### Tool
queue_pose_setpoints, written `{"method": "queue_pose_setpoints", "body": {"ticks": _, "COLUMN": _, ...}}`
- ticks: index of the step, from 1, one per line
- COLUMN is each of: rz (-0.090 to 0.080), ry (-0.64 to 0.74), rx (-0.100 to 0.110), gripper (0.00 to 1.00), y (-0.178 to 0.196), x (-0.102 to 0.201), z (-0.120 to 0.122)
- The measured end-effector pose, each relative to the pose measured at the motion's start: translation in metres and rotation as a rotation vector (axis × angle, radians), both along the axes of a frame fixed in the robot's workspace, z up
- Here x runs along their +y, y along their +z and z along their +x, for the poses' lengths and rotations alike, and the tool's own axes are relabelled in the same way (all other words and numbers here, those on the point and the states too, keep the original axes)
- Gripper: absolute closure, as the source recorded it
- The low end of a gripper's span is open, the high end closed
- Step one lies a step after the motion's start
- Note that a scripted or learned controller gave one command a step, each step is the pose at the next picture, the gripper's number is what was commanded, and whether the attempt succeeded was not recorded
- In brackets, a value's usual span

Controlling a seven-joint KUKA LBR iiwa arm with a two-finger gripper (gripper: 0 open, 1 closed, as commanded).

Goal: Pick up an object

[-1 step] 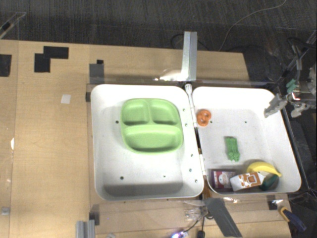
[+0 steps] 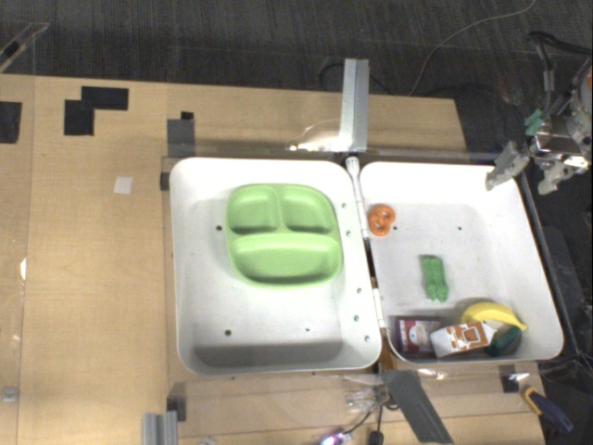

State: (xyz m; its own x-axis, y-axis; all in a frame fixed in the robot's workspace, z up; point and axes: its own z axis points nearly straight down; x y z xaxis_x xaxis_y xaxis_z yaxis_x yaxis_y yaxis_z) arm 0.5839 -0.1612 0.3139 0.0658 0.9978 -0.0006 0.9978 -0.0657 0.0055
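The left bin [image 2: 190, 276] holds a light green divided plate [image 2: 281, 233], lying flat near the bin's middle with its two small compartments toward the far side and the one long compartment toward the near side. Just across the seam between the bins, the right bin [image 2: 482, 239] has a small orange round object [image 2: 381, 218] close against its left wall. Further right, near the bin's middle, lies a small green object [image 2: 434, 278], apart from everything else. Along the near wall sits a cluster: a dark red packet [image 2: 417, 335], a small carton with a white and brown face [image 2: 461, 338] touching it, and a yellow banana [image 2: 493, 316] resting above the carton beside a dark green item [image 2: 507, 342]. The gripper [image 2: 537, 170] hangs at the bin's far right corner, over the rim, with nothing seen between its fingers; whether they are spread or closed cannot be told.
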Motion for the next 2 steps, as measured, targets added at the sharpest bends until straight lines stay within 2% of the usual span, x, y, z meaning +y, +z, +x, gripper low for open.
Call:
{"method": "queue_pose_setpoints", "body": {"ticks": 1, "rz": 0.0, "ry": 0.02, "rx": 0.003, "gripper": 0.0, "y": -0.099, "x": -0.024, "z": -0.07}}
{"method": "queue_pose_setpoints", "body": {"ticks": 2, "rz": 0.0, "ry": 0.293, "rx": 0.003, "gripper": 0.0, "y": -0.211, "x": -0.004, "z": -0.011}}
